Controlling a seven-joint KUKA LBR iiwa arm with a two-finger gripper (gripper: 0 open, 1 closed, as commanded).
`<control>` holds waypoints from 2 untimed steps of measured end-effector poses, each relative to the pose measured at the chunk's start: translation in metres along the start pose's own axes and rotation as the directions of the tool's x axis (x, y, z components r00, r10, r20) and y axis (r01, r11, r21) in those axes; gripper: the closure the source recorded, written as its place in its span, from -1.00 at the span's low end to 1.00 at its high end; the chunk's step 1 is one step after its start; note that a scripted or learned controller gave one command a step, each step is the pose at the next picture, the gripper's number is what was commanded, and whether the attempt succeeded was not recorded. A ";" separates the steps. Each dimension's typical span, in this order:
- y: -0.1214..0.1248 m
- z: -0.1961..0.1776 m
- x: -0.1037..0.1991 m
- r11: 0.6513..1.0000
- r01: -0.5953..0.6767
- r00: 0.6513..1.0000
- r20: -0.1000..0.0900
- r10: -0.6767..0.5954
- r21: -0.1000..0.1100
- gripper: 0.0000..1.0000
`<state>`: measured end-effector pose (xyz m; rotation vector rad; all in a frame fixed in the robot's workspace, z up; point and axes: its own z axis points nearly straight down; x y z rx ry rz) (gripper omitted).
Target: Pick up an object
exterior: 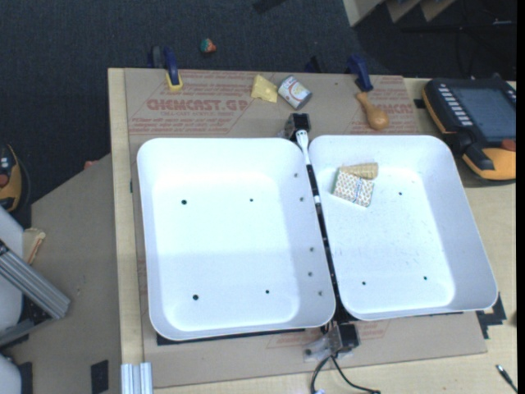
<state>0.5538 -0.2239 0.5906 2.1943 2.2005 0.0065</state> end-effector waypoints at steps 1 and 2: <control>-0.030 0.054 0.136 0.999 0.012 1.000 -0.027 -0.011 0.034 -1.00; -0.067 0.211 0.250 0.999 0.009 1.000 -0.024 -0.008 0.047 -1.00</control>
